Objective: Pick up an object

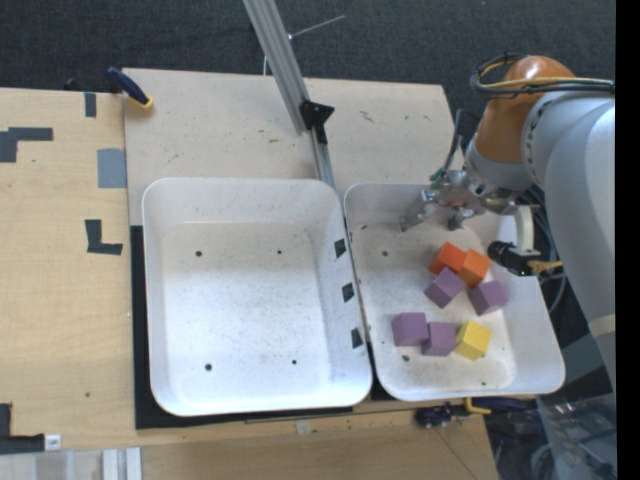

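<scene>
A pale wooden bench [60, 268] on dark carpet bears two shallow white bins side by side, and a slanted metal rail [280, 53] is seen running down to the gap between them. In the right bin [385, 358] a loose cluster of blocks is found: two orange blocks [460, 261] touching each other, four purple blocks [444, 288] around and below them, and a yellow block [474, 340] at the lower right, just beside a purple one. The gripper [432, 206] is held over the upper part of the right bin, apart from the blocks, with nothing seen between its fingers, though whether they are spread or closed cannot be told.
</scene>
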Controlling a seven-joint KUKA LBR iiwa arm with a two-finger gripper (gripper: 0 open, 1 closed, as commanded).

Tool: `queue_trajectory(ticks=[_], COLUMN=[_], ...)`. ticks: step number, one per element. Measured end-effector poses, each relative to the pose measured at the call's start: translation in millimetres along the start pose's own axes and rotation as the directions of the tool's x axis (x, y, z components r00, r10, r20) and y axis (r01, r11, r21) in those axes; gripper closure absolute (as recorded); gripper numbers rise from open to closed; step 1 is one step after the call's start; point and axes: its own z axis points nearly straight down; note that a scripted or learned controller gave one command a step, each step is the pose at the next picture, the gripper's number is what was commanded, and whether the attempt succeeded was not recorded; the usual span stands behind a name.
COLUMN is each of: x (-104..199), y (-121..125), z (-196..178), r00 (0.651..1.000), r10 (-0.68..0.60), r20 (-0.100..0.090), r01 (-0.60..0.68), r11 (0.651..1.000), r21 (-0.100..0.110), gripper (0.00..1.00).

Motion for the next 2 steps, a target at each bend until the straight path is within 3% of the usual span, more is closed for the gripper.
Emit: queue_trajectory(ticks=[1,2], x=[0,-2], y=[1,10], z=[-13,-72], r00=[1.0,1.0], r10=[-0.001,0.001], r20=[0.001,0.0], r01=[0.001,-0.001], r11=[1.0,1.0], r21=[-0.004,-0.009], gripper=[1.0,1.0])
